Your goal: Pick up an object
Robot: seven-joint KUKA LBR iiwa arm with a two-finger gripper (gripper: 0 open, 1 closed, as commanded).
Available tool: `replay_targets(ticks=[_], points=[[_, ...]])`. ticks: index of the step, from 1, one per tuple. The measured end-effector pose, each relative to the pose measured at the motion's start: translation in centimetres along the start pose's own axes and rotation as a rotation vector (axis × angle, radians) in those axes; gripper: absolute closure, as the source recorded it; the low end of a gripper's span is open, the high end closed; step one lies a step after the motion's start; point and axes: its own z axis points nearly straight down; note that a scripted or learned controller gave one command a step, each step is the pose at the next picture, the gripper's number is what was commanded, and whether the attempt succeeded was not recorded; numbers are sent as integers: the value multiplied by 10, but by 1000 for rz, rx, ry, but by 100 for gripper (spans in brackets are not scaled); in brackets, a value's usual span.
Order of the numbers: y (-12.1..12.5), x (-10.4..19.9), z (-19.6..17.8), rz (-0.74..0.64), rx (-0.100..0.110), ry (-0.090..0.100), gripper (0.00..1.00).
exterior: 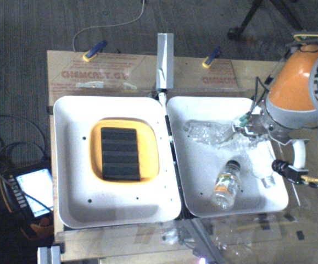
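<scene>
Overhead, noted two white bins side by side on worktop [65, 73]. Left bin [71, 164] held yellow tray [150, 147] carrying black ribbed block [120, 153]. Right bin [197, 191] held clear plastic bottle [226, 185], dark cap toward far side, lying tilted near front wall; crumpled clear plastic [207, 132] lay near back wall, apart from bottle. Gripper [246, 126] sat low at right bin's far right corner, just beside crumpled plastic. Could not tell state of gripper. Saw nothing held.

yellow tray [150, 147] in left bin [71, 147]; plastic bottle [226, 183] in right bin [194, 186].
</scene>
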Motion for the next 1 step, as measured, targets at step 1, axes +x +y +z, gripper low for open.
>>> replay_targets(ticks=[1], points=[[76, -36, 72, -30, -22, -8, 0]])
